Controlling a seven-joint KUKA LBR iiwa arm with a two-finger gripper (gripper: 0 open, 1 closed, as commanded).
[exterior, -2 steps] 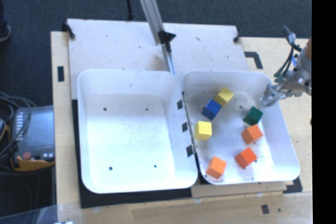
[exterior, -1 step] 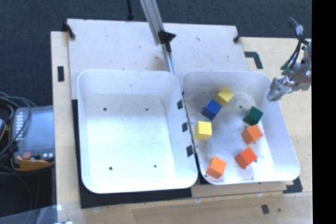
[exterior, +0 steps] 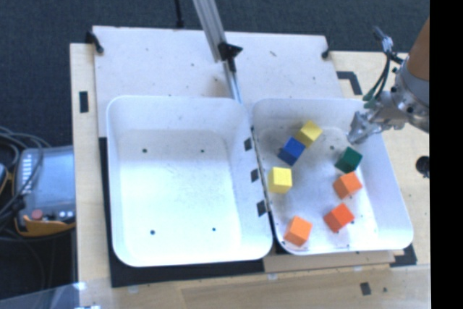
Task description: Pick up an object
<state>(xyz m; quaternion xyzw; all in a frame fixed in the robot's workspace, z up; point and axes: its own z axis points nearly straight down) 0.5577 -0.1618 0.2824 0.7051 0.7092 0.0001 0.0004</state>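
**End effector above the right bin, beside the green cube**

Two shallow white bins sit side by side on the desk (exterior: 83,155). The left bin (exterior: 123,119) and the right bin (exterior: 394,221) touch along their inner walls. All the cubes lie in the right bin. A yellow cube (exterior: 310,132) lies toward the far side, with a blue cube (exterior: 292,150) touching it on its near-left. A second yellow cube (exterior: 281,179) rests close to the bin's left wall. A green cube (exterior: 349,160) lies toward the right side, and just nearer the camera is an orange cube (exterior: 348,185). Two more orange cubes occupy the near part of the bin: one at the near-left (exterior: 298,230) and one to its right (exterior: 338,216).

The arm enters from the right edge. Its end effector (exterior: 359,128) hangs over the far-right part of the right bin, just beyond the green cube, its tip pointing down and to the left. Whether its fingers are released or clenched cannot be told here; no cube is seen between them. A slanted metal post (exterior: 206,7) rises behind the bins.
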